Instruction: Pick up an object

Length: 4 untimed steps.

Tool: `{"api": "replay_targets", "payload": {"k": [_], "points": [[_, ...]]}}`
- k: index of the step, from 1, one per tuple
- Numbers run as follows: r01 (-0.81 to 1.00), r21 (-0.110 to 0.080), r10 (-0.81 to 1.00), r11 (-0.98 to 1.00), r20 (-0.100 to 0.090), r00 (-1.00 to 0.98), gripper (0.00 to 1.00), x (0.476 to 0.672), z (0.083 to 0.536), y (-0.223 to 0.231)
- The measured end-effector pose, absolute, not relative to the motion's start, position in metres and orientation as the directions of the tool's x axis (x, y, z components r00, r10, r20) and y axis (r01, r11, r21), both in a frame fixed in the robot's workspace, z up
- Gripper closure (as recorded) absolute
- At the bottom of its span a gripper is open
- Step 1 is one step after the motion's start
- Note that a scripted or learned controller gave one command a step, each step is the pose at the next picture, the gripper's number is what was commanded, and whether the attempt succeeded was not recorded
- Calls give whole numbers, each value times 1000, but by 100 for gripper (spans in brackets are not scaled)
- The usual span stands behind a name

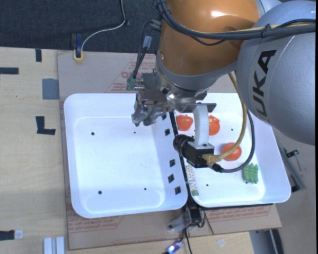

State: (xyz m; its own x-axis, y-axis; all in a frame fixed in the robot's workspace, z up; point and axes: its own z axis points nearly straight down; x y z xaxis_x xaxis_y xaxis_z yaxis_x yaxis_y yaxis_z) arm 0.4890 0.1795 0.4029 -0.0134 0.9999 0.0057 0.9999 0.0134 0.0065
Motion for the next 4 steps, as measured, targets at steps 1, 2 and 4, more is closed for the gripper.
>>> {"api": "replay_targets", "payload": {"k": [1,2,4], "points": [[1000,5,1000,-11,-2,11,100,484,445,57],[1000,-1,1000,2,-2,-2,100,484,452,64],[1000,-4,1000,4,-4,-4,100,485,471,65]]}}
